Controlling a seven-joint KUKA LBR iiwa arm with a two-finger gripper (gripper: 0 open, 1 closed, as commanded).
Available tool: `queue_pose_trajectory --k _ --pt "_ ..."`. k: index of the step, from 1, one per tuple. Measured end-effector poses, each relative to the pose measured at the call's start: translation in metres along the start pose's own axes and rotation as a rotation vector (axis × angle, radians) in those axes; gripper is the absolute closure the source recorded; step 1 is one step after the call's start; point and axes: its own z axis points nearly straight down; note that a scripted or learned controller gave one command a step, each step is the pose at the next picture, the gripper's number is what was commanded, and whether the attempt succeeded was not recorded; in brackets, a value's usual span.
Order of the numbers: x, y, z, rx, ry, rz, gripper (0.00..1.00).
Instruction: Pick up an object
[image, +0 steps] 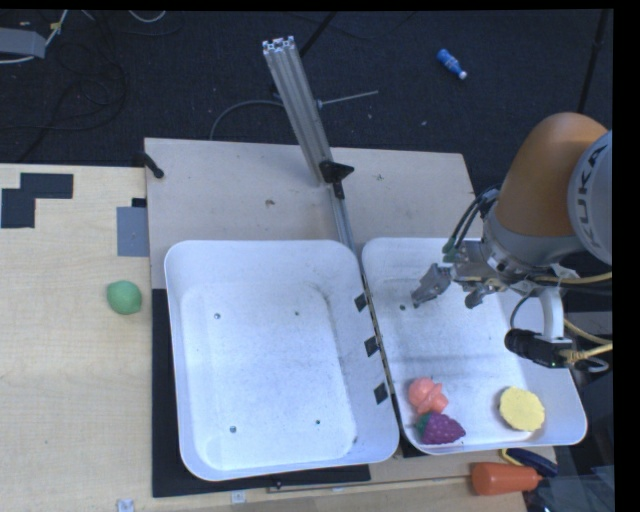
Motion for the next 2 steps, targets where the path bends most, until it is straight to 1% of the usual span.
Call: queue_pose_trajectory --k 1,2 --pt "-0.002 0.002 0.063 0.002 0.0 0.0 0.0" --pt "-0.002 0.003 0.109 -0.004 0.0 0.0 0.0"
